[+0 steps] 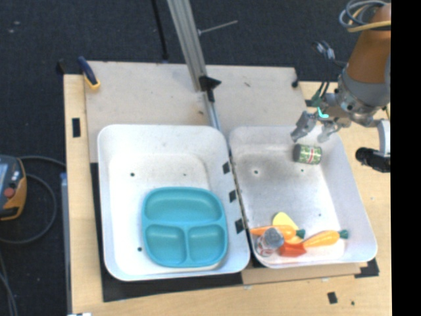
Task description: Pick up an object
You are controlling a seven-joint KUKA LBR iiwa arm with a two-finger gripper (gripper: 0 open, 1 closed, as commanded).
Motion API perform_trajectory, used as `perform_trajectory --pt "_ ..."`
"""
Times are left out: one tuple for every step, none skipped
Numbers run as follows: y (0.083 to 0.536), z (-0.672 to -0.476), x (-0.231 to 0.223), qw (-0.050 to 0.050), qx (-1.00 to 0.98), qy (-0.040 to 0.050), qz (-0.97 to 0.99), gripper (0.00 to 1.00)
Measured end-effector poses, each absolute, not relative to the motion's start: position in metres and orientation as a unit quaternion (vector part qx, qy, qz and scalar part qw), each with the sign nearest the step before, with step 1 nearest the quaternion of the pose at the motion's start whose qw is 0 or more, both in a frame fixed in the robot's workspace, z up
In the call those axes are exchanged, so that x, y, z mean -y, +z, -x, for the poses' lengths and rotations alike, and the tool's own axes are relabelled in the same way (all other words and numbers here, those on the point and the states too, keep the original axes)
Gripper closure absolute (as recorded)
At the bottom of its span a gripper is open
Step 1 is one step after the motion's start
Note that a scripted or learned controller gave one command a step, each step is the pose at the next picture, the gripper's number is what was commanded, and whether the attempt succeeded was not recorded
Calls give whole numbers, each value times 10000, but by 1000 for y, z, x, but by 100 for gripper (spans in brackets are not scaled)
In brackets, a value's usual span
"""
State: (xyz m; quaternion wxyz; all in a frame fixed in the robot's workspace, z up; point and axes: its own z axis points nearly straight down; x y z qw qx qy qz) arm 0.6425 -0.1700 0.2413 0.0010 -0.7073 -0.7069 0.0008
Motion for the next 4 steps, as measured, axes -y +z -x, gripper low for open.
perform_trajectory --pt "243 -644 170 -7 7072 -5 7070 0" --pt "192 -650 179 0 7068 15 7074 0" --pt "148 -645 176 1 7063 13 7079 0" --pt "97 -643 178 41 7052 35 7090 0"
